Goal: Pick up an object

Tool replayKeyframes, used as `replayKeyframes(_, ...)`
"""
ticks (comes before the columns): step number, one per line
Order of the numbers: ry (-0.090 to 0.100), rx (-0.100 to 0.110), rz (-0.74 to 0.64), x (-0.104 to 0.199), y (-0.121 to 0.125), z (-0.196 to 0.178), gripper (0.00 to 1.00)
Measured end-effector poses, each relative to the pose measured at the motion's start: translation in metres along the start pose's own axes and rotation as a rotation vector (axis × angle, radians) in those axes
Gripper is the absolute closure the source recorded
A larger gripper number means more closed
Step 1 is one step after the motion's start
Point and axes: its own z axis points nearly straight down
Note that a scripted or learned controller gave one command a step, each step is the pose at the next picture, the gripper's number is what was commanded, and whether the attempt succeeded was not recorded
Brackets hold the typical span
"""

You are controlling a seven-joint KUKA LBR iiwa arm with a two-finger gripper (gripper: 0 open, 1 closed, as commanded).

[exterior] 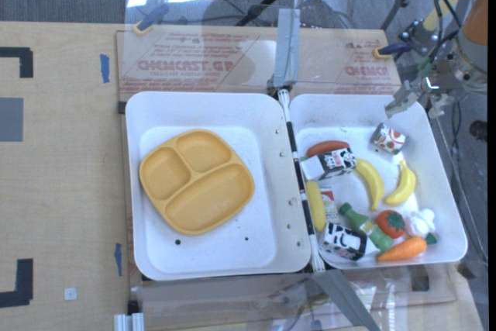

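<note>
The grey two-finger claw hovers over the far right corner of the right white bin; whether its fingers are apart or together cannot be told, and nothing is seen between them. Nearest, just below it, lies a small red-and-white carton. Further down and left sit two yellow plastic bananas, a red sausage, a tomato and an orange carrot. Risk: tightly packed toys may slip or jam against the bin wall. The yellow divided plate lies far left.
</note>
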Motion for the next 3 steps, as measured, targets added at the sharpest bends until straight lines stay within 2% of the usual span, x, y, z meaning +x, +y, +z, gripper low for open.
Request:
replayKeyframes(1, -0.002, -0.005, -0.012, 0.0083, 0.0079, 0.1206, 0.0)
replayKeyframes(2, -0.003, -0.005, -0.013, 0.0084, 0.008, 0.111, 1.0)
replayKeyframes(3, -0.003, -0.005, -0.013, 0.0085, 0.008, 0.1111, 0.0)
